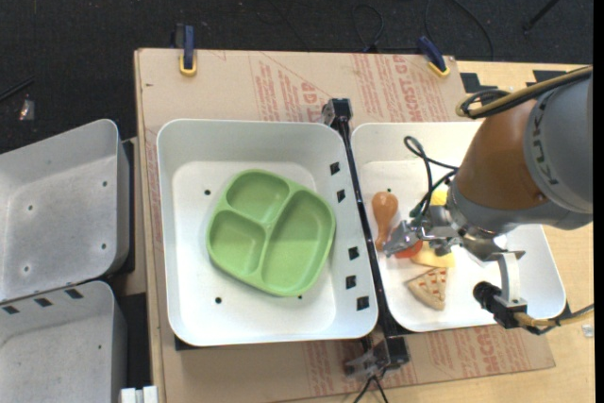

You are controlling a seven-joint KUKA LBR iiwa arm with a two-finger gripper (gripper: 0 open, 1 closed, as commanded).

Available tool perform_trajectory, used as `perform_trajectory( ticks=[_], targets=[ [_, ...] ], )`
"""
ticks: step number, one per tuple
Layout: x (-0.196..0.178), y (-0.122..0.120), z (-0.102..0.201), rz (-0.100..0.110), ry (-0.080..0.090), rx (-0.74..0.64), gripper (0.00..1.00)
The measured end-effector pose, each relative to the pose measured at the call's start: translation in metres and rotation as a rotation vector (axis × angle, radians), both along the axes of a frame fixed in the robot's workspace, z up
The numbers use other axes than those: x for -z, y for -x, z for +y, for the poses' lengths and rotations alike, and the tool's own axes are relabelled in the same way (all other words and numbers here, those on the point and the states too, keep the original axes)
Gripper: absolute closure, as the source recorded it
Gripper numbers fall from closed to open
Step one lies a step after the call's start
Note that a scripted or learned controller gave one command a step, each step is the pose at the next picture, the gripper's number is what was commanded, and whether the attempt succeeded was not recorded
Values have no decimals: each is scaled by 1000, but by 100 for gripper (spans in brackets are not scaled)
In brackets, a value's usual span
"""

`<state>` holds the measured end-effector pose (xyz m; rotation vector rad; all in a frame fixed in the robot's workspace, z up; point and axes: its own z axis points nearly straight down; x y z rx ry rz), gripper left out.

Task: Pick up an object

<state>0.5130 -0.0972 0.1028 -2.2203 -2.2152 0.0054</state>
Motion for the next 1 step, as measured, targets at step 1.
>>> perform_trajectory(
  ticks=[1],
  targets=[
    [8, -2, -1, -14, 4, 0, 0]
  ],
)
